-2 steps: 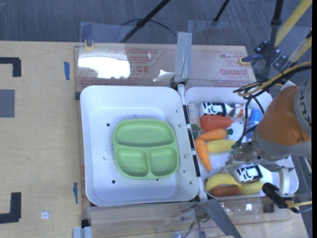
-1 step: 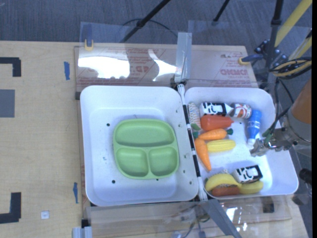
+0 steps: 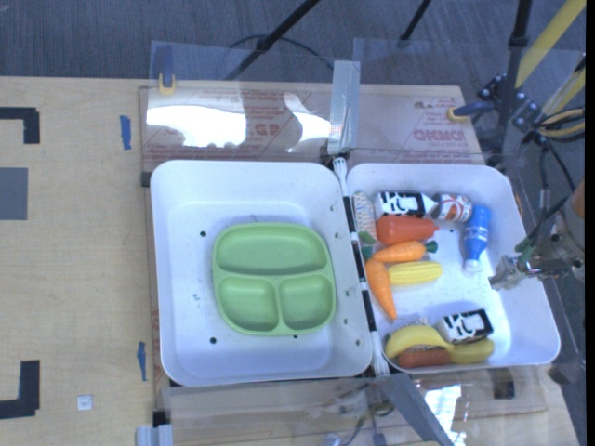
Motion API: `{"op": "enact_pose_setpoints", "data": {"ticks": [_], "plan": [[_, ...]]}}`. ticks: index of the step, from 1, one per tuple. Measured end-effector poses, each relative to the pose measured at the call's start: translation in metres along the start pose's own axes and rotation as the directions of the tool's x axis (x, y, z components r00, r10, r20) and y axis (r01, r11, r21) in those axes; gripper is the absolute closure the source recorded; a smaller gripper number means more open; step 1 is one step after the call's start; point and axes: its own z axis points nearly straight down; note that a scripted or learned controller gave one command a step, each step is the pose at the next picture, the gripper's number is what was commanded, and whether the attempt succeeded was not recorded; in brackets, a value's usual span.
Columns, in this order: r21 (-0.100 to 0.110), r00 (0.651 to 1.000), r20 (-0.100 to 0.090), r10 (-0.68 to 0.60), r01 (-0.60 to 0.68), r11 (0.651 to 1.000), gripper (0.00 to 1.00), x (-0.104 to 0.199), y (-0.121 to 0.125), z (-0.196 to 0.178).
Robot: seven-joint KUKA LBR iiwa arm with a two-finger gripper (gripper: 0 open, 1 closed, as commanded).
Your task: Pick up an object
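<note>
The right bin holds several toy foods. A blue bottle stands near its right side, with a red-and-white can and a black-and-white carton behind it. Two orange carrots and a yellow corn cob lie in the middle. At the front are a second carton and a banana. My gripper hangs at the bin's right rim, just right of the blue bottle and apart from it, with nothing seen in it.
The left bin holds a green divided plate. A metal divider post and clear panels stand behind the bins. Cables and tripod legs crowd the right side beyond the bench.
</note>
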Motion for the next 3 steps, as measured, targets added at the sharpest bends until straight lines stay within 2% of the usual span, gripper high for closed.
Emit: {"op": "enact_pose_setpoints", "data": {"ticks": [1,2,3], "plan": [[0.000,0.999,0.001,-0.046,0.046,0.999,1.00,-0.023,-0.002,-0.001],[-0.004,0.999,0.000,-0.054,0.054,0.999,1.00,-0.031,-0.001,0.106],[0.001,0.988,-0.002,-0.157,0.157,0.988,1.00,-0.041,-0.003,0.013]]}}
